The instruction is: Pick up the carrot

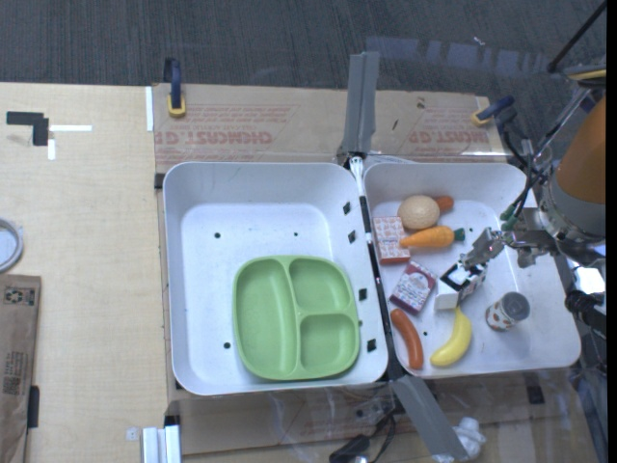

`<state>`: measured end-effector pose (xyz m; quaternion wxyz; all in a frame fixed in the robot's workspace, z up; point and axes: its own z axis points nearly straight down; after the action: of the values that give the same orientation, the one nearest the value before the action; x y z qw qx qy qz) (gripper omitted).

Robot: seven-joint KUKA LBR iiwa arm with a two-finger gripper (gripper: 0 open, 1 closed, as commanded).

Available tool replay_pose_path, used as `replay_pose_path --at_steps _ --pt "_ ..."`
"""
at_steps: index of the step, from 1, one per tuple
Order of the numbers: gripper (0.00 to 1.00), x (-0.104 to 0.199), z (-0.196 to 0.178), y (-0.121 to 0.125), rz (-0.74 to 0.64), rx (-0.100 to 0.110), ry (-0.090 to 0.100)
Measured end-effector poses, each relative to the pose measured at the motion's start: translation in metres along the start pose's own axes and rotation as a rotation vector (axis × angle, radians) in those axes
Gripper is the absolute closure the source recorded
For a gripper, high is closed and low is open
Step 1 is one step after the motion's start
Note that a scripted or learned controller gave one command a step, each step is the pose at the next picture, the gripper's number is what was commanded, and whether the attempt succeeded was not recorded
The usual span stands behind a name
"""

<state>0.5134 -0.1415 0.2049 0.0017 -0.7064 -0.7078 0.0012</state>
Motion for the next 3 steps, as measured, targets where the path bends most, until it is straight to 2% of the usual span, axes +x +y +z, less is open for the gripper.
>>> replay_pose_path --at_steps 1,2,3 --pt "0.0 0.011 0.107 0.07 0.259 -0.002 -0.001" --pt "0.0 0.036 0.113 0.137 0.034 -0.003 -0.003" --pt "1.0 0.036 0.104 0.136 0.031 0.001 -0.004"
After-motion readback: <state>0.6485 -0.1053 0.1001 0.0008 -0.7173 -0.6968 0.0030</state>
